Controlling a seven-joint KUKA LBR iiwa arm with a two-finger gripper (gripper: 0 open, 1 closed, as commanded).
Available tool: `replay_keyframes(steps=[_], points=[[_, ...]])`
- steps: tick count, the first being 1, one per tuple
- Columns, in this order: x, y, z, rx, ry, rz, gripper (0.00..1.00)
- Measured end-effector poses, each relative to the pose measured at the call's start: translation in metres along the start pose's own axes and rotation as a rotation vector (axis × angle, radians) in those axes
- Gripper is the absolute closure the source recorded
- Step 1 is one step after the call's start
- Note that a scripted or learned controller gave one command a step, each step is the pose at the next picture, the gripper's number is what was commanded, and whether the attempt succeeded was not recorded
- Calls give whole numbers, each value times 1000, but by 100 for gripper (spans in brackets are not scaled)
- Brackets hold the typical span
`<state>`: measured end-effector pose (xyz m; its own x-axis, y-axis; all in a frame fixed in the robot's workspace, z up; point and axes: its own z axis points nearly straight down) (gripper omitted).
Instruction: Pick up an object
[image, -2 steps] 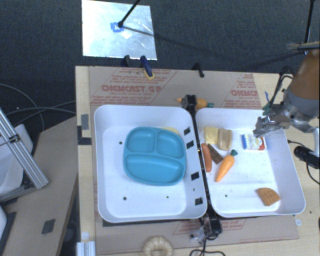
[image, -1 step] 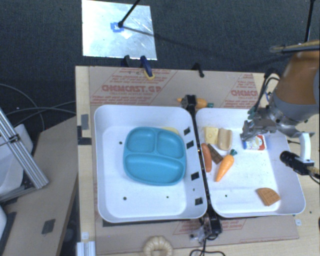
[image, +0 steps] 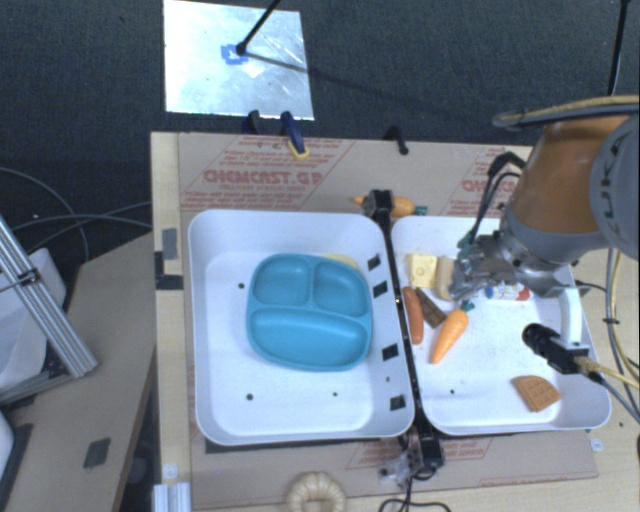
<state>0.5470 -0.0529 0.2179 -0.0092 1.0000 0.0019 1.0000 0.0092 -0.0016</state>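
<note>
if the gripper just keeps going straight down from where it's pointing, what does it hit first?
Probably bare floor of the right bin, just above the carrot tip. The gripper hangs between the cheese block and the carrot; depth is unclear, so it might clip the carrot.

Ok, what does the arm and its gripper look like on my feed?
The arm is grey and rounded, with a broad orange band above the wrist. Dark cables run down beside it to a grey metallic gripper.

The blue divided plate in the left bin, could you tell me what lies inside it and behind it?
The blue divided plate holds nothing visible in its three sections. A pale yellow item peeks out behind its far edge; the plate covers most of it, so I cannot identify it.
</note>
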Motion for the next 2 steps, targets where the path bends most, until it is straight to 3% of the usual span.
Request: replay_keyframes(steps=[1, 2], points=[[54, -9, -5, -2, 0, 0, 100], [95, -41, -14, -1, 0, 0, 100]])
